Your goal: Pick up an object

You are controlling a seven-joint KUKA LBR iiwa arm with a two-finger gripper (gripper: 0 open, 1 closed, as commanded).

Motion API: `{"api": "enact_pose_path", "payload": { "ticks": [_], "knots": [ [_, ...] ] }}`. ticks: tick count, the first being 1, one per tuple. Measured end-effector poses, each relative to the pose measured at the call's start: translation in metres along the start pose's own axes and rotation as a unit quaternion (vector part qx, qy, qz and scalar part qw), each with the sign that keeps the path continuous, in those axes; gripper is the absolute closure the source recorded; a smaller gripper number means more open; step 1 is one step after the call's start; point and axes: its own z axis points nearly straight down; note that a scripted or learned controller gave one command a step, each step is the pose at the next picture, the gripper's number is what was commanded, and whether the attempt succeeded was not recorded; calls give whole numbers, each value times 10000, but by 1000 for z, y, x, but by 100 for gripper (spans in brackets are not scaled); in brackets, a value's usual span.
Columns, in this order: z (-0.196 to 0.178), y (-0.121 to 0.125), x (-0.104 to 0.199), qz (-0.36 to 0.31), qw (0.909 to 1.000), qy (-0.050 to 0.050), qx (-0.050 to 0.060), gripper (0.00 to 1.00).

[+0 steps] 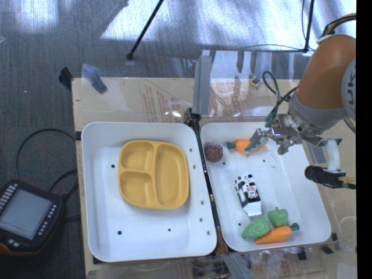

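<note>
Small carrot [240, 146] under end effector [268, 141].

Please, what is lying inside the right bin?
The right bin holds a brown ball, a carrot partly covered by the claw, a cow-print carton, a green pepper, a bumpy green vegetable and another carrot.

left bin [99, 237]: yellow divided plate [154, 174] sitting in it
right bin [302, 202]: small carrot [242, 146] and brownish ball [213, 151] up top, milk carton [248, 195] in the middle, two green veggies [278, 216] plus bigger carrot [275, 234] near the bottom
gripper [269, 142]: fingers spread, hovering right by the small carrot
</note>
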Motion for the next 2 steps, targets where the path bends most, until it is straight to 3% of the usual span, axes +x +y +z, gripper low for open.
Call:
{"api": "enact_pose_path", "payload": {
  "ticks": [1, 2],
  "knots": [
    [152, -74, -5, 131, 9999, 8, 9, 0],
    [129, -87, 6, 1043, 9945, 3, 1, 0]
  ]
}}
